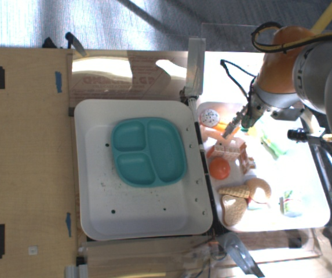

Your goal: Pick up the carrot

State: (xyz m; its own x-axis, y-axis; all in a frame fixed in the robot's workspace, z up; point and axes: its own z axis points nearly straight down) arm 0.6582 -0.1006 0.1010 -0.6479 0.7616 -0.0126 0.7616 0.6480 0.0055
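Since stiff, light and likely slick, best taken across the carrot (214, 130) mid-length near right bin (305, 213) left wall; gripper (233, 127) state unclear.

The arm (316, 68) reaches in from the right side of the camera view, its grey body large at the right edge. An orange band (284, 59) wraps it just above the wrist, near the top right. From there the wrist (270, 100) slants down and to the left. The pincer (235, 126) hangs at the end of it, angled the same way, tip lowest and furthest left. Black cables (238, 77) loop along the wrist's left side.
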